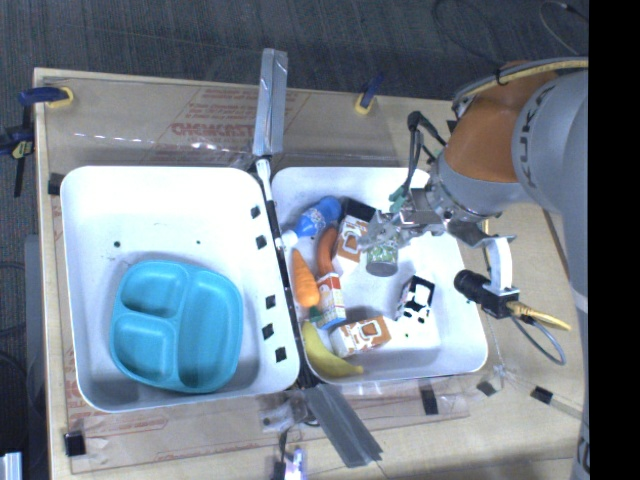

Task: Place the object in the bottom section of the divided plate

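A blue divided plate [180, 326] lies in the left bin [150, 198], toward its front. In the right bin [450, 343] lies a heap of toy food: an orange carrot [304, 280], a yellow banana [325, 353], a blue item [318, 215], small cartons [360, 335] and a black-and-white box [416, 301]. My gripper [382, 240] hangs over the middle of the right bin, just right of the heap. A small grey-green round object [381, 259] sits right under its fingertips; whether it is held between them cannot be told.
A metal divider bar [268, 108] runs between the two bins. The grey arm with its orange band [490, 143] comes in from the right over the right bin's far corner. A black cable connector [485, 293] hangs near the bin's right wall.
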### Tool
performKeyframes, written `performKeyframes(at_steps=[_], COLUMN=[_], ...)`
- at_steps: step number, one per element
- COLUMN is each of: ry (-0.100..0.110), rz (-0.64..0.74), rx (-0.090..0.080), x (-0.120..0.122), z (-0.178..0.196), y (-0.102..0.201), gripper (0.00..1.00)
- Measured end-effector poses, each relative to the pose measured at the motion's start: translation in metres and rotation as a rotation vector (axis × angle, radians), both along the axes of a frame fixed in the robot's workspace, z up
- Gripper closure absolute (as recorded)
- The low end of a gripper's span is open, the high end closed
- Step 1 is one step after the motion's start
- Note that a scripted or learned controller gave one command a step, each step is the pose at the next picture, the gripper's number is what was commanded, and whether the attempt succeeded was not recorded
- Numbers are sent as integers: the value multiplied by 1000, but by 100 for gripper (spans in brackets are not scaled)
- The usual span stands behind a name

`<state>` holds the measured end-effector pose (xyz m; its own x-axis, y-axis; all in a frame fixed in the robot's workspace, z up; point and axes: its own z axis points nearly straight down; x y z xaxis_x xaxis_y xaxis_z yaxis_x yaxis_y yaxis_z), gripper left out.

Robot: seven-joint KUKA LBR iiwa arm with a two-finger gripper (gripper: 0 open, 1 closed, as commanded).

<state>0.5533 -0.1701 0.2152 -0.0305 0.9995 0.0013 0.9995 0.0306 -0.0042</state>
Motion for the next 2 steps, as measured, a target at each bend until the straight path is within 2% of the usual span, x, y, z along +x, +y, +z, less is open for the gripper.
performKeyframes(at_steps=[1, 2], ry=[3, 4], rz=[-135, 24], rx=[-1, 0], x=[-18, -5], z=[-27, -27], y=[50, 117], gripper=[100, 100])
